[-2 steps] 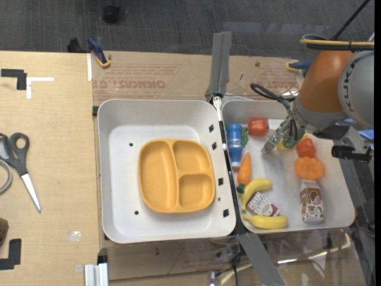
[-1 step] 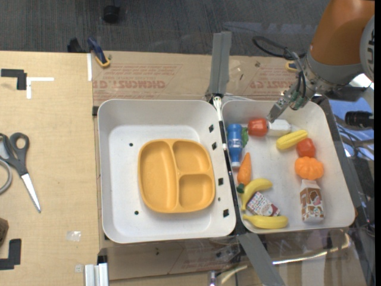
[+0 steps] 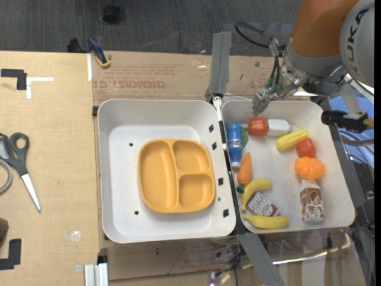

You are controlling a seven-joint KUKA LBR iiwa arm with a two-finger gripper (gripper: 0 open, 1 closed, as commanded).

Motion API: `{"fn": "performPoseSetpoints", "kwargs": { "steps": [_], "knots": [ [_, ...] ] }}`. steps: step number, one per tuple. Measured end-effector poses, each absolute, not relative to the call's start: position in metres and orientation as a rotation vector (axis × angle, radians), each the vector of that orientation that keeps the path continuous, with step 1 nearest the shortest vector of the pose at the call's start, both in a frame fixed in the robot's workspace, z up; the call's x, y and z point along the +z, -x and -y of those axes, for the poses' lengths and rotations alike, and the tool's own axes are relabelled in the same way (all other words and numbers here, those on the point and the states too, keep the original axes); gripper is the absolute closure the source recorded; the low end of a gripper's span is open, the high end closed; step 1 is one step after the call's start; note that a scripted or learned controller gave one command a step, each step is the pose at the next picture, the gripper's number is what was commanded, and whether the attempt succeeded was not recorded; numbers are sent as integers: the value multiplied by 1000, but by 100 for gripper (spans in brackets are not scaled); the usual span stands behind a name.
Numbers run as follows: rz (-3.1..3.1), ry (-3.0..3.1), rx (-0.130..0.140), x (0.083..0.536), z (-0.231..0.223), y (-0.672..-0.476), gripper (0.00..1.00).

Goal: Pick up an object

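Note:
The right bin [image 3: 333,216] holds toy food: a red tomato [image 3: 258,127], a white bottle [image 3: 278,124], a corn cob [image 3: 291,139], a blue bottle [image 3: 236,143], a carrot [image 3: 244,168], a small red fruit [image 3: 306,148], an orange [image 3: 309,168], two bananas [image 3: 256,188] [image 3: 265,221], a snack packet [image 3: 262,205] and a small carton [image 3: 311,202]. My gripper [image 3: 261,102] hangs over the bin's far left corner, just above the tomato. Nothing shows between its fingers.
The left bin [image 3: 113,159] holds a yellow divided plate [image 3: 177,175]. Scissors [image 3: 21,165] lie on the bench at the far left. A grey bar [image 3: 219,64] stands behind the bins. Cables [image 3: 256,37] run behind the right bin near the arm.

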State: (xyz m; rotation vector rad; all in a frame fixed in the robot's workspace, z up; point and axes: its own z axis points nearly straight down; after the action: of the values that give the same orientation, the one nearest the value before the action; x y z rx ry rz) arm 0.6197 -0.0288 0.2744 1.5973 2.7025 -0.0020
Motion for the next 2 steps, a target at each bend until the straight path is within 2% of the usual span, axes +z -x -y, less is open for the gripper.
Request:
{"fn": "performPoseSetpoints", "kwargs": {
  "steps": [1,2],
  "knots": [
    [-2512,-1883,-3,345,67,-618,100],
    [-2373,-2062,-5,190,67,-568,100]
  ]
}}
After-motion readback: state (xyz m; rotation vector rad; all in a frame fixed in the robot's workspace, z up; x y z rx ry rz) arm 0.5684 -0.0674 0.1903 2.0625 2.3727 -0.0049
